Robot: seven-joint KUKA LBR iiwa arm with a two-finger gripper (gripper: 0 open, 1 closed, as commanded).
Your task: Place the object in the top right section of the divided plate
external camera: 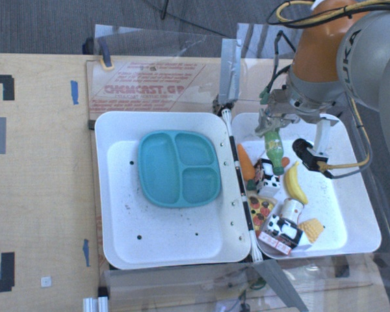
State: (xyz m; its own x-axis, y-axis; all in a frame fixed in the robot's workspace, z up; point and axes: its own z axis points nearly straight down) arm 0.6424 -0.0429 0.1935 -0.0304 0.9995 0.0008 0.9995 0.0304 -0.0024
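teal divided plate (161,174) lies flat in the left bin (110,187), toward that bin's far right corner. all its sections are bare, so nothing has been placed yet. top right section (195,149) is the small compartment nearest the wall shared with the right bin (351,220), which makes for a short carry across.

claw (270,130) is over the right bin near its far left corner, closed on the upper end of a long green toy (275,149). the toy hangs from it, slanted toward the near edge. its lower end looks to be over the clutter, but i can't tell whether it is clear of it or touching. so the task's thing is at the claw, in the grip, not on the plate.

the other toys are bunched along the right bin's left wall. carrot (246,163) is just beside the green toy on the wall side, banana (294,184) just beside it on the other side, and a cow-patterned piece (268,174) sits by its lower end. probably a grab at the top end because the pile is tight lower down.

judgement: grasp done, transfer not begun. next the toy needs lifting clear of the wall between the bins, then taking over to that section. risk: the end grip is off-centre, so the toy could swing or slip.
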